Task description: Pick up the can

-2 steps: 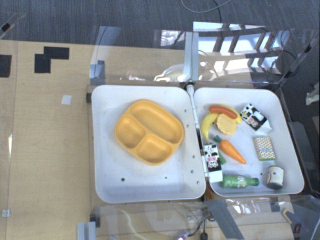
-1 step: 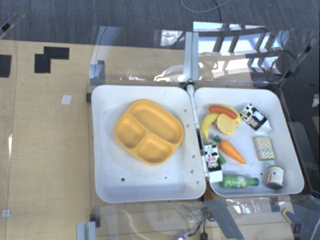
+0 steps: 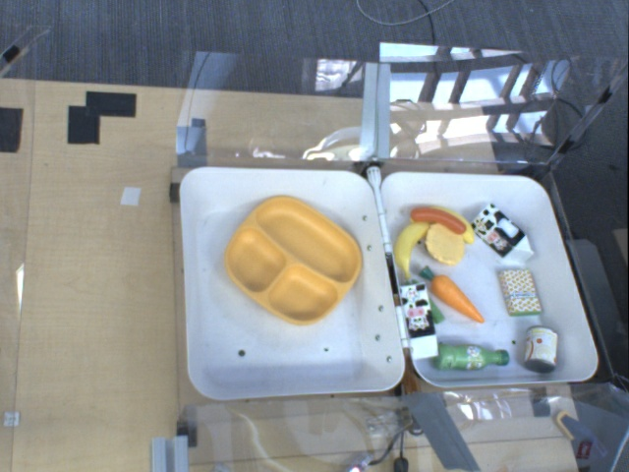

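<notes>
Scanning from the left, the counter (image 3: 88, 293) carries a white bin (image 3: 206, 362) with a yellow divided plate (image 3: 292, 259) sitting in it. The neighbouring right bin (image 3: 560, 214) holds play food: a banana (image 3: 406, 247), a carrot (image 3: 457, 298), a green bottle (image 3: 470, 358) and two black-and-white cartons (image 3: 417, 313), among other pieces. At that bin's near right corner, just beside the bottle's cap, stands the can (image 3: 539, 348), small, upright, pale-labelled with a dark top and base. Nothing touches it, so I judge the pick has not begun. With no arm over the bins, I cannot tell the end effector's state. Next comes a reach to that corner, descending clear of wall and bottle.
</notes>
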Available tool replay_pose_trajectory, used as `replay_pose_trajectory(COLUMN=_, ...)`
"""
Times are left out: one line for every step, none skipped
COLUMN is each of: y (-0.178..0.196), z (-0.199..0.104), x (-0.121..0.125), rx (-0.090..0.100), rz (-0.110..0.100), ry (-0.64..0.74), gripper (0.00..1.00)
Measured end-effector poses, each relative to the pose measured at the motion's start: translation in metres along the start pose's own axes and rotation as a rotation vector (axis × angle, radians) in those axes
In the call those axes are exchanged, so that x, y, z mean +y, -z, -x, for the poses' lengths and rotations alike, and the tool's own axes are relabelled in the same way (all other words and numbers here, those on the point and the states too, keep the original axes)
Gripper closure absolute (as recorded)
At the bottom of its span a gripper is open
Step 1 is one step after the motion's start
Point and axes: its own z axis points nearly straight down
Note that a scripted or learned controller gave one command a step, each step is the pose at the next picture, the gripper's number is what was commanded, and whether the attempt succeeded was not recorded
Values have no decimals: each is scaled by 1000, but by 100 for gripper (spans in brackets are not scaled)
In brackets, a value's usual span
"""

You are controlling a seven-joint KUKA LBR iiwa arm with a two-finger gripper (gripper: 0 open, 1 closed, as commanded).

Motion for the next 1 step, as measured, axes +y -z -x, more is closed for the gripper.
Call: replay_pose_trajectory(y=0, z=0, x=0, rx=0, rz=0, ry=0, gripper=0)
